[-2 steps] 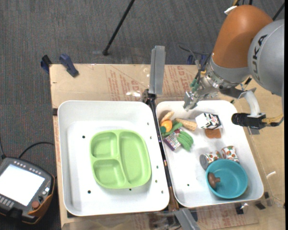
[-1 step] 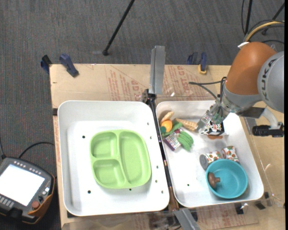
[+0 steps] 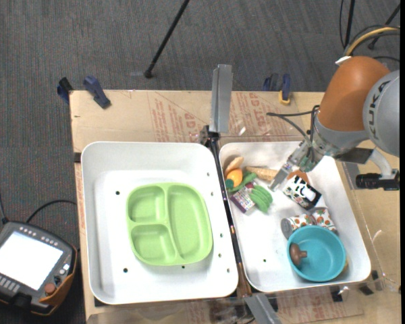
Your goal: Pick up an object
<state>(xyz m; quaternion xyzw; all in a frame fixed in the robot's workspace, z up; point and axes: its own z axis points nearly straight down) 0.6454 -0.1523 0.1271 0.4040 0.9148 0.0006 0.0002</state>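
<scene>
White plastic fills most of my view: the left bin holds a green divided plate lying flat near its middle, with nothing else beside it. Moving right, across the divider between the bins, I see the right bin crowded along its far left side with an orange ball, a pale bread-like piece, a purple packet and a green toy lying just beside it, all close together or touching. Further right, the gripper hangs low over the bin, its tip just beside the green toy and close to a black-and-white carton. I see two pale prongs there, but I cannot tell how far apart they stand, and nothing shows between them, so I do not count anything as held. Nearer me sit a patterned cup on its side and a blue bowl with a small brown piece inside.

My worry is the crowding. If I come down where the tip is now, one prong could land on the carton and the other on the toy, pushing both aside and closing on air. A glancing touch could also roll the ball away or wedge the packet against the wall.
</scene>
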